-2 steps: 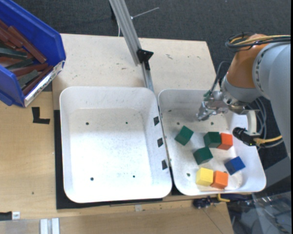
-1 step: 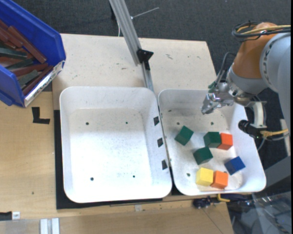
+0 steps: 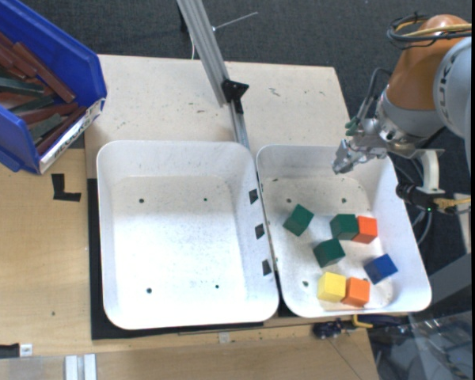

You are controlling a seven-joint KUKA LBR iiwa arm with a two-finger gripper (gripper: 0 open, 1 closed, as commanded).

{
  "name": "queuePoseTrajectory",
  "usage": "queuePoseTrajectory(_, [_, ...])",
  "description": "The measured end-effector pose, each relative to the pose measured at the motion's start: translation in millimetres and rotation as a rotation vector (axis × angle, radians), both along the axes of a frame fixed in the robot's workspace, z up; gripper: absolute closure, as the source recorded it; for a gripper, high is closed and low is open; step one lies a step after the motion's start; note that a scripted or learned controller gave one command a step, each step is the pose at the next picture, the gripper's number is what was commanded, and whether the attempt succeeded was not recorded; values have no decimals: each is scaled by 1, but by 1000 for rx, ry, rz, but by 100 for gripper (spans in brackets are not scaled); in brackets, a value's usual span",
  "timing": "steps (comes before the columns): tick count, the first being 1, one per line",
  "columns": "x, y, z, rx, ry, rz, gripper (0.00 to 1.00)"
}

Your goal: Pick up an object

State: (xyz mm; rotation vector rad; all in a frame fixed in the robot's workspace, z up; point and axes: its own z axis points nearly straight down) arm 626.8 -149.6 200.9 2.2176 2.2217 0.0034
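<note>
**Claw parked over the right bin's far edge, blocks waiting below**

From the overhead camera I see my arm reaching in from the right, its orange band sitting above the wrist. The claw hangs above the far end of the right bin, near the rim and well apart from every block. I cannot tell whether it is apart or together; from this slant the tip is a small grey blur. Nothing sits at its tip that I can make out, so I judge no pick has been made yet.

The candidates all lie in the near half of that right bin. A green block sits alone toward the bin's left side, clear of its neighbours, which makes it my likeliest easy target. A second green block touches an orange block, and a third green block lies just beside them. Nearer me, a blue block sits by the right wall, while a yellow block and another orange block press together. Those tight pairs would probably crowd the claw on descent.

The left bin shows bare white floor, presumably kept free as the drop side. Both bins rest on the tabletop, with a blue crate of sticks at the far left corner.
</note>
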Motion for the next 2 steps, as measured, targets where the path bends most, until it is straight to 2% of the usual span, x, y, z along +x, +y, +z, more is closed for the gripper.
queuePoseTrajectory(1, [1,0,21,0,2,0,100])
queuePoseTrajectory(2, [0,54,33,2,3,5,100])
